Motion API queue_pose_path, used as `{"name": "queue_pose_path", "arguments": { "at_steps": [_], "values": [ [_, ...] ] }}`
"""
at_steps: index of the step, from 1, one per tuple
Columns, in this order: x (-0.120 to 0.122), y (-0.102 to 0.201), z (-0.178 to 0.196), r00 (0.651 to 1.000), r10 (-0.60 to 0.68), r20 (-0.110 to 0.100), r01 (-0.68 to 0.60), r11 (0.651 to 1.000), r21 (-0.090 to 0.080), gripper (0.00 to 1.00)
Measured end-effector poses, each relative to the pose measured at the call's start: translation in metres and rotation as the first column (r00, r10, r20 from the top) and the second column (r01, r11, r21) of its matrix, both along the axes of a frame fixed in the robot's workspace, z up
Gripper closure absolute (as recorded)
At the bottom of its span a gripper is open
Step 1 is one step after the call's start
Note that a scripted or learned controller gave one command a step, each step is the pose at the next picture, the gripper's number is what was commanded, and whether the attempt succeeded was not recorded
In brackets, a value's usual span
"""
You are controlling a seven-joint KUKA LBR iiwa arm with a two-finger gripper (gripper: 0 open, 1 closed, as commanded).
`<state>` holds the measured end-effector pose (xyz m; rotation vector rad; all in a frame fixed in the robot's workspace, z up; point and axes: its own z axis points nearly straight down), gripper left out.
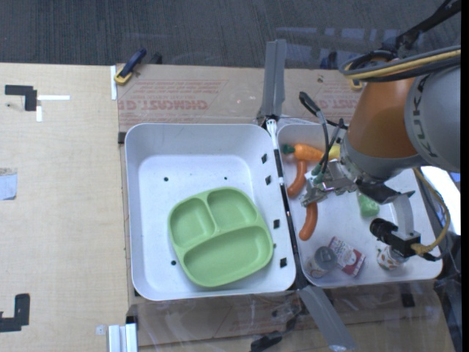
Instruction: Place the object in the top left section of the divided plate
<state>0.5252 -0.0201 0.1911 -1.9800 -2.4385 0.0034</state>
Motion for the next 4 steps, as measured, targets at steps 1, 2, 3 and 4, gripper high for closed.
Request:
{"name": "queue_pose_path", "arguments": {
  "at_steps": [1,2,3,4],
  "values": [
    [0.034,0.073,0.021,0.977,0.215,0.001,-0.215,0.977,0.000,1.00],
    [0.041,0.149,0.030,0.977,0.215,0.000,-0.215,0.977,0.000,1.00],
    [0.061,0.184,0.025,0.963,0.271,0.001,-0.271,0.963,-0.001,1.00],
    [0.061,0.184,0.025,0.963,0.271,0.001,-0.271,0.963,-0.001,0.00]
  ]
}}
